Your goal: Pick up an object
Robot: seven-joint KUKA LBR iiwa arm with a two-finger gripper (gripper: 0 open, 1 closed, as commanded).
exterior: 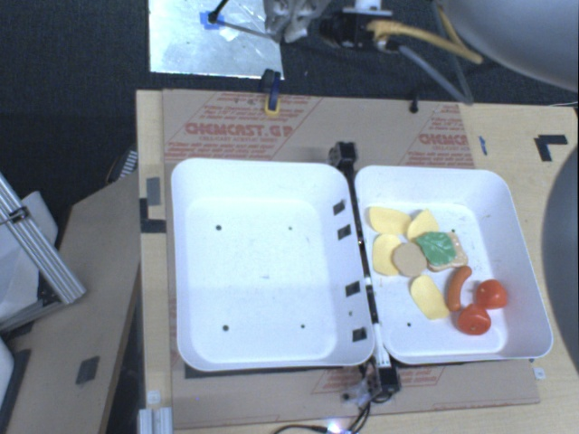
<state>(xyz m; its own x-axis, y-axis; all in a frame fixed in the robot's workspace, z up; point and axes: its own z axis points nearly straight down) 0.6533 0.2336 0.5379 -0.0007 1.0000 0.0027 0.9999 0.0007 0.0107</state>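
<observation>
Currently the gripper (290, 27) hangs well beyond the far rim of the right bin (520, 242), out over the dark floor and off toward the left-bin side of that rim. Open or closed: cannot tell, as the tool is a blur of metal against a shiny plate.

All candidate objects lie inside the right bin, bunched across its middle and near half:
- four yellow pieces (389, 218) on the side of the bin toward its neighbour
- a tan disc (409, 260) touching two of them
- a green piece (438, 246) on a toast-coloured slice at the bin's centre
- an orange sausage (459, 287) just nearer than the green piece
- two red tomatoes (490, 293), the second (473, 320) closest to the bin's near rim and touching the sausage's near end

Key relation: from the gripper, the whole cluster lies toward the camera and to the arm's side, across the bin's far rim. Nothing is held.

Judgement: the sausage looks the best target. Its long axis runs roughly from the bin's far rim to its near rim, slightly slanted, so a closure across the short axis would suit. Risk: the neighbouring tomatoes crowd its near end, and the flat yellow pieces would likely be hard to get under.
</observation>
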